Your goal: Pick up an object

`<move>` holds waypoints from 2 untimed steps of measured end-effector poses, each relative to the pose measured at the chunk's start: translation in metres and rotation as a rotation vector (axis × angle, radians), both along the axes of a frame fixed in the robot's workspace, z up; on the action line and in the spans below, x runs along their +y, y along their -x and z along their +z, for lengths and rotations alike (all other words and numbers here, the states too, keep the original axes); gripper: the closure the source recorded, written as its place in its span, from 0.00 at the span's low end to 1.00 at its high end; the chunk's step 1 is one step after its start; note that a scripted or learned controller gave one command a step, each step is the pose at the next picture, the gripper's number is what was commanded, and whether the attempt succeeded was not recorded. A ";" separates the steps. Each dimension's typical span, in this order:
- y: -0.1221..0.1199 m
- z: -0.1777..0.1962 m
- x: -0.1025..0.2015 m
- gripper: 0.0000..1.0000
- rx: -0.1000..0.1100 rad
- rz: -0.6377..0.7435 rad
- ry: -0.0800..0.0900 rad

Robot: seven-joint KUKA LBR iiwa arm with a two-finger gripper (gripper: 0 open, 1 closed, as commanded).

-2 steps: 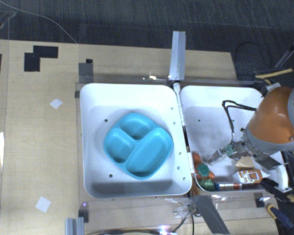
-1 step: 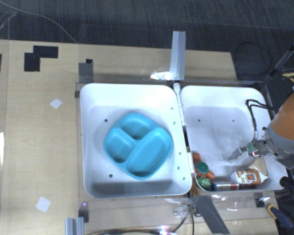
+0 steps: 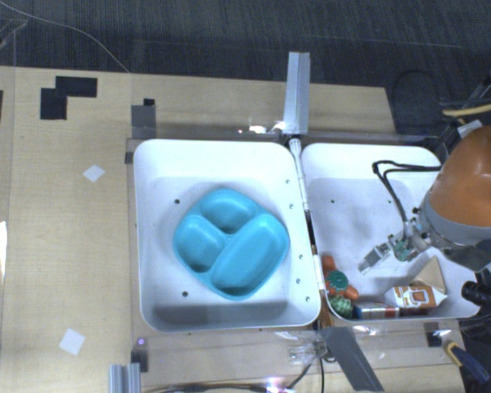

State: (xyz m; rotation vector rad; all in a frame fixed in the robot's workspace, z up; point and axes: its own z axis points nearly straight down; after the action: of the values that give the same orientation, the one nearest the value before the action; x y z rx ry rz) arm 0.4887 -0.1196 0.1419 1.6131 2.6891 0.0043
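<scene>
A blue three-part tray (image 3: 231, 241) lies in the left bin (image 3: 155, 170). In the right bin (image 3: 344, 166) a small bottle with a white and brown label (image 3: 411, 298) lies on its side along the front wall. A green round object (image 3: 338, 282) and small orange pieces (image 3: 329, 263) sit in the front left corner. My gripper (image 3: 378, 255) hangs over the right bin's middle, above and left of the bottle. Its fingers (image 3: 370, 260) stand slightly apart with nothing between them.
The orange band of the arm (image 3: 475, 178) covers the right bin's right side. A black cable (image 3: 393, 182) loops over the bin floor. A metal post (image 3: 298, 92) stands behind the divider between the bins.
</scene>
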 end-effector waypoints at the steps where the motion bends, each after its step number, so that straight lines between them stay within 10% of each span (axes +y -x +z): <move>1: -0.020 0.075 -0.007 0.00 -0.001 0.062 0.001; 2: 0.000 -0.048 -0.007 0.00 0.001 0.090 0.000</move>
State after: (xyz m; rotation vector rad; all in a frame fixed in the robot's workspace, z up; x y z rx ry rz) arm 0.4884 -0.1261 0.0943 1.4912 2.7593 0.0033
